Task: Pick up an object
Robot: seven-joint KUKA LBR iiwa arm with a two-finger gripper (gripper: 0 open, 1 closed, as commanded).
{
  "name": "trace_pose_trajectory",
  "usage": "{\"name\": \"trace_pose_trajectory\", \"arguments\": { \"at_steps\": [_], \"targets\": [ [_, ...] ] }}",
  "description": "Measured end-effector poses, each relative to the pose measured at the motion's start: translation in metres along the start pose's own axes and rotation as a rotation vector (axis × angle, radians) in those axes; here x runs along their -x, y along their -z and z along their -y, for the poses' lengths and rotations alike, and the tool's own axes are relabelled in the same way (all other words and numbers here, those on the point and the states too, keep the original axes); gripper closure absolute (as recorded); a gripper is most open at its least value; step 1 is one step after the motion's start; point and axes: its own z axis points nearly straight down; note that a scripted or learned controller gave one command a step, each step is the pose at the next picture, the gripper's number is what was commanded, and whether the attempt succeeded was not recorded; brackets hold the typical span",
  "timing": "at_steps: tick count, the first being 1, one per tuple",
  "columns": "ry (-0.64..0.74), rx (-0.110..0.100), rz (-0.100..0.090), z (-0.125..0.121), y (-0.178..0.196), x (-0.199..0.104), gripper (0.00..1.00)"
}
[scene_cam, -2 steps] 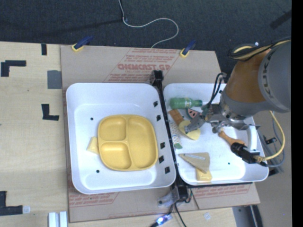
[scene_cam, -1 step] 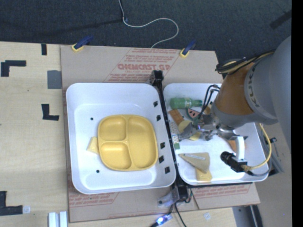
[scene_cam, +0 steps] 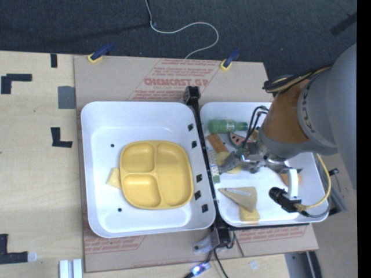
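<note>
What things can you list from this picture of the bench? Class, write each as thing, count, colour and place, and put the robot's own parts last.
Shallow plastic bins: 2, white, side by side on the cardboard; left bin, right bin.
Divided plastic plate: 1, yellow, three compartments, middle of left bin.
Flat yellow piece: 1, pale yellow, showing from under the plate's left edge.
Plastic bottle: 1, green, lying at the back of right bin.
Wedge-shaped pieces: about 2, tan-yellow, front of right bin.
Small mixed items: several, orange and brown, right bin's left side, too small to identify.
Cardboard sheet: 1, brown with red print, under both bins.
Clips: 2, blue-yellow, cardboard's back edge.
Cable: 1, white, on dark floor behind.
Robot arm: 1, grey with orange band, from right.
Claw: 1, metal, low over right bin.
</note>
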Motion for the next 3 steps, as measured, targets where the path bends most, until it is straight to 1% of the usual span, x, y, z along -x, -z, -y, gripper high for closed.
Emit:
{"name": "trace_pose_trajectory", "arguments": {
  "at_steps": [1,2,3],
  "targets": [
    [0.002,-0.001,-0.002,0.0,0.01,-0.001,1.0],
    [0.004,0.001,-0.006,-0.001,0.073,-0.004,1.0],
    [0.004,0.002,-0.006,0.007,0.131,-0.005,1.0]
  ]
}}
